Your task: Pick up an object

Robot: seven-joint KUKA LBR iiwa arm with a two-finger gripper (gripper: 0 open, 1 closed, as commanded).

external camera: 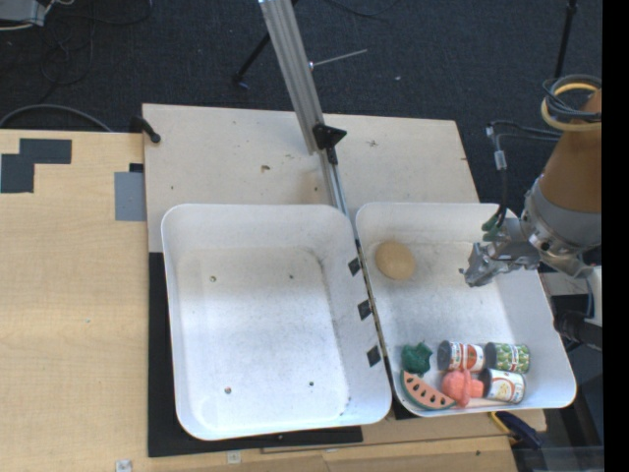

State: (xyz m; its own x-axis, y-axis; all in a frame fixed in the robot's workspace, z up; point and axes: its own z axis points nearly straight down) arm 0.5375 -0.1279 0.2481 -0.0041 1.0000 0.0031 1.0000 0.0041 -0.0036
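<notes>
Tan round object (pixel 395 261): lying alone in the right bin (pixel 442 219), near its upper left corner. Hanging over the same bin just to that object's right, apart from it, the gripper (pixel 479 268); impossible telling whether clenched or released. Crowding the bin's lower corner, cans (pixel 484 357), a watermelon slice (pixel 429 393) and a green toy (pixel 417 356).

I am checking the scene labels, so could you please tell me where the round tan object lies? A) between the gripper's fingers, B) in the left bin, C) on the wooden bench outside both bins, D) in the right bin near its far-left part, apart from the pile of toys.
D: the round tan object rests alone in the right bin, apart from the toys at its near edge and from the gripper.
</notes>
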